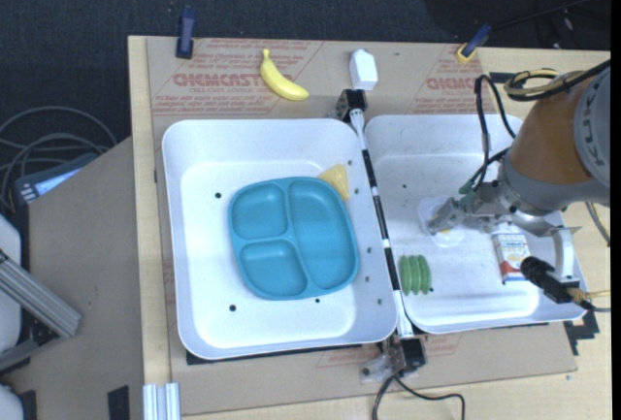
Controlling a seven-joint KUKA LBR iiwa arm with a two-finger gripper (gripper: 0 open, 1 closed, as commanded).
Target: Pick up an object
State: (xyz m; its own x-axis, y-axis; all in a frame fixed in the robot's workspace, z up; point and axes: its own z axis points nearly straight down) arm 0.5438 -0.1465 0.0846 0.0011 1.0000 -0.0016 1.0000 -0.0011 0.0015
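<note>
A blue plate (291, 238) with three parts lies in the middle of the left bin (194, 311). Its long side runs from the far left corner of that bin toward the near right corner. A small yellow thing (336, 177) peeks out from behind the plate's far right edge and touches it.

A yellow banana (280, 80) lies on the brown board (223, 74) past the far edge of the left bin. It is curved, with one end pointing away and the other end pointing right.

In the right bin (466, 311), a green pea pod (416, 274) lies near the near left corner, close by the wall between the two bins. Its long side runs from far to near. A small white box with a red label (510, 255) lies near the right edge of that bin, partly under the arm, and its long side also runs from far to near.

The gripper (444, 218) is down in the middle of the right bin, pointing left. A clear, see-through thing seems to sit at its tip, but it is too blurry to tell what it is. I cannot tell if the gripper is open or closed.

The bins sit on the brown board with red writing. The floor around is dark, with grey cables (44, 156) on the left.
</note>
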